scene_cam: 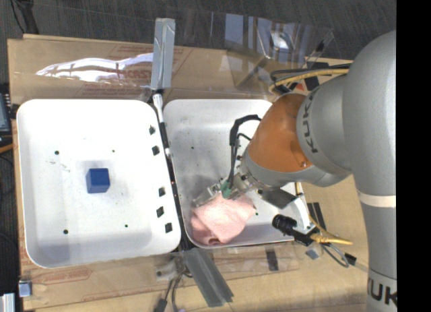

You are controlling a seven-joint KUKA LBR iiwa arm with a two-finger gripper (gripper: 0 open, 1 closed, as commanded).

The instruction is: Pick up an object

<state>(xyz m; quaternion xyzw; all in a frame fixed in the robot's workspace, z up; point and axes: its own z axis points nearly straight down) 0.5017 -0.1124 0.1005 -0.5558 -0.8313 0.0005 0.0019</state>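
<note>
A small blue cube [98,180] lies in the left bin [40,129], near its middle. A crumpled pink cloth [221,220] lies at the front of the right bin [195,122]. My gripper [227,189] hangs low over the right bin, right at the cloth's upper edge, and it seems to touch the fabric. The orange wrist band and grey arm cover most of the gripper, so the fingers' stance is hidden.
The arm's bulk fills the right bin's right half. A black cable [237,132] loops off the wrist. The divider [163,162] with black clips separates the bins. Clear plastic sheeting [269,41] stands behind the right bin.
</note>
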